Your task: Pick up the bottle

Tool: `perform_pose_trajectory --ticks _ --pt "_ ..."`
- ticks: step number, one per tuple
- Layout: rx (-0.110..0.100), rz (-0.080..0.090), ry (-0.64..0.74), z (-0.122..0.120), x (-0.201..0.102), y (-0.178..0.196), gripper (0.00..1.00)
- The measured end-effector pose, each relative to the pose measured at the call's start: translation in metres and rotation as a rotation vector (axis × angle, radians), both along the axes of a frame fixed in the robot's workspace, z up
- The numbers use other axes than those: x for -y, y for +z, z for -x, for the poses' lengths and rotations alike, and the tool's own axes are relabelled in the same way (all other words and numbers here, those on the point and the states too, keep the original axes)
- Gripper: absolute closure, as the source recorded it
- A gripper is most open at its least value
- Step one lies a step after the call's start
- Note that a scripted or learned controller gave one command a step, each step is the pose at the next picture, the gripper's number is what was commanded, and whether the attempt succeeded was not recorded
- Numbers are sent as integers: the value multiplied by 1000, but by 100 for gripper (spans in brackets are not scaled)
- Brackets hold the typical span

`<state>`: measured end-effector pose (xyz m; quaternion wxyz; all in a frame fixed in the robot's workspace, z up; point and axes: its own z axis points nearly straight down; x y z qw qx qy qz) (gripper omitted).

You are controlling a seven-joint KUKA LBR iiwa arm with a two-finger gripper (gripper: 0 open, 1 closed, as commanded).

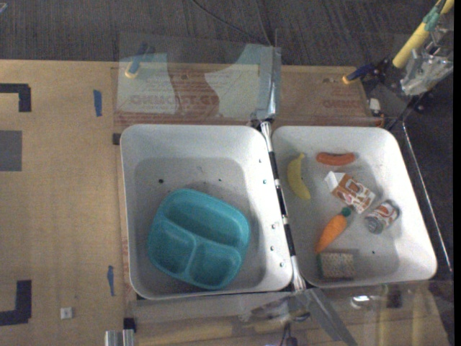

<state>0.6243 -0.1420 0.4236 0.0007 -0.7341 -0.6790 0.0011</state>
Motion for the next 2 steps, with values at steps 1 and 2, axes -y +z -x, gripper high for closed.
perform_pose_trajectory --ticks 1,2 --pt "0 1 0 -1 0 9 100" --pt "0 2 -1 -2 0 18 100"
